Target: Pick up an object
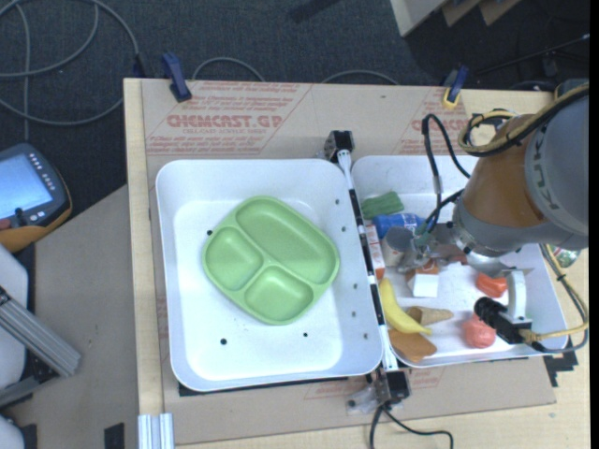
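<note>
A wide plywood bench (281,120) is seen across the middle of the frame, bearing two shallow white bins side by side. The left white bin (187,344) takes up the centre, and a pale green plastic plate with three compartments (271,260) lies flat in it, apparently parked apart from the clutter. The right white bin (402,171) sits at centre right and is crowded with small items, presumably gathered there as picking stock. The grey arm with its orange band (505,190) is reached in from the right edge and hangs low over this bin. The gripper (418,249) is placed at the bin's upper left part, just above a small white block (425,286); whether it is wide or narrow cannot be told.

Candidates for the pick are spread below it: a yellow toy banana (401,311) along the bin's left wall, a brown wedge (414,346) at the lower corner, a red rounded piece (478,334) lower right, a green flat piece (383,203) and a blue packet (398,223) above.
</note>
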`<state>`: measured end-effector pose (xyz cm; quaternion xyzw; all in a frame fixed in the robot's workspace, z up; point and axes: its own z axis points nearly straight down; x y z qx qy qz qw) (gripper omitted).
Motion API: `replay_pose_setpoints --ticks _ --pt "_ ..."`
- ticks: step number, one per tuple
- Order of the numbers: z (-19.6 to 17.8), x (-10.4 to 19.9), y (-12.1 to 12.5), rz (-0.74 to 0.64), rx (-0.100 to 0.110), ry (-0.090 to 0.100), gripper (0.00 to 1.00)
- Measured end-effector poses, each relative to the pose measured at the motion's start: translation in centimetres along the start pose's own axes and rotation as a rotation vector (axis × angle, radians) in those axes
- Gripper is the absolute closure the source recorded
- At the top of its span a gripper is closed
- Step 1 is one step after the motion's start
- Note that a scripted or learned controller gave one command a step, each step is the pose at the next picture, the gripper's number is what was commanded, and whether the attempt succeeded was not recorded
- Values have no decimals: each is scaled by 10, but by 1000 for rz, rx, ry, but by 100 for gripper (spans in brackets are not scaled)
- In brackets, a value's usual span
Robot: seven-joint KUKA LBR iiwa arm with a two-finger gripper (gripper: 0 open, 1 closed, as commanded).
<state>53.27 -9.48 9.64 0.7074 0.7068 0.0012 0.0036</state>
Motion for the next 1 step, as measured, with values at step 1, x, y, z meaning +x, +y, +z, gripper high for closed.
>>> replay_pose_setpoints --ticks 1 --pt "-94 68 23 -6 -4 2 100"
